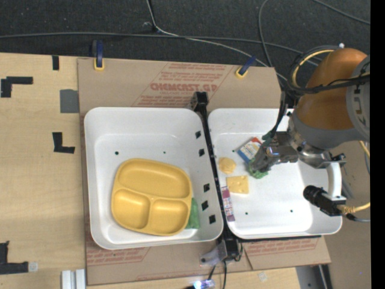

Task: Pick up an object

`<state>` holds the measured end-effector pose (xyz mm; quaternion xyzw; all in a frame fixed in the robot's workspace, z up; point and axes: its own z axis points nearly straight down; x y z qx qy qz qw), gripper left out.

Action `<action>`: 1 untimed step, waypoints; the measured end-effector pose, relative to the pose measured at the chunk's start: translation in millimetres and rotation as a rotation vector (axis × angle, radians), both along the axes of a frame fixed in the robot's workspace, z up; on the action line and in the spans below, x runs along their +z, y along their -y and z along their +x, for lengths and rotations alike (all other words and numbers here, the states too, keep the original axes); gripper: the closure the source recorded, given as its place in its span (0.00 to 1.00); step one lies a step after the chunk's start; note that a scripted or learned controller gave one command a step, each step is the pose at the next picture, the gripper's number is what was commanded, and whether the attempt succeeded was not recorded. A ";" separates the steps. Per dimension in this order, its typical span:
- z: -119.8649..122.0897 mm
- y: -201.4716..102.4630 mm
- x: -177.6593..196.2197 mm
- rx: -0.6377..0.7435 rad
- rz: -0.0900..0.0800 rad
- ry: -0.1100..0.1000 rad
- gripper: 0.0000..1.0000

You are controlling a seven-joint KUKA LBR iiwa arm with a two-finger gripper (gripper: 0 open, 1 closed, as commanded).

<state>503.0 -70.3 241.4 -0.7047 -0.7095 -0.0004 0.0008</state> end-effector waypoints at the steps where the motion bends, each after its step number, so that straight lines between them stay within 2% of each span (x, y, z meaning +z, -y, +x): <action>1: 7.9 -52.5 5.8 0.001 0.000 -0.001 1.00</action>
